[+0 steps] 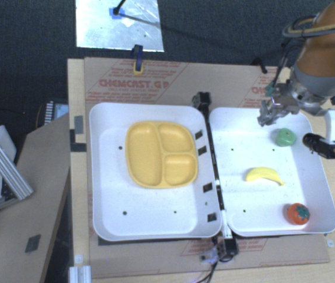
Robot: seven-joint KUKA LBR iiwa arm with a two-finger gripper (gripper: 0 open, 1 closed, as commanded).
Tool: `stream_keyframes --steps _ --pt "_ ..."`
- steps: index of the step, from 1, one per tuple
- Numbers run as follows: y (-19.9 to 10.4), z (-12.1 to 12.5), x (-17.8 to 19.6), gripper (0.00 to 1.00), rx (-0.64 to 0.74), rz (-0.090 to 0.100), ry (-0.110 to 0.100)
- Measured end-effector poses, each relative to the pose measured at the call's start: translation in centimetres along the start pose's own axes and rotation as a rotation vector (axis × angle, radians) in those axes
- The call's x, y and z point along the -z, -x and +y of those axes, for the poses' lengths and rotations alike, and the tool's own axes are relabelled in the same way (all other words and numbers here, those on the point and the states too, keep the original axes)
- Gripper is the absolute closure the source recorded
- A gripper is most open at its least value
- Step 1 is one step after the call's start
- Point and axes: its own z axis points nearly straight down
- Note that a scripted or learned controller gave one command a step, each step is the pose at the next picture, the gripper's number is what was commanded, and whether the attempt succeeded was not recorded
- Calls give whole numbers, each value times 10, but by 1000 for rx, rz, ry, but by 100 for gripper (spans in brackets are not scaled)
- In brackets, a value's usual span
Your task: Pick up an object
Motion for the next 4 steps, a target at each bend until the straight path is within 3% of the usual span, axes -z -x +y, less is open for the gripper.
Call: stream_keyframes --steps 3,4 --pt "-143 -62 -13 100 0 0 -3" --pt "-183 -104 -16 100 -1 0 -4"
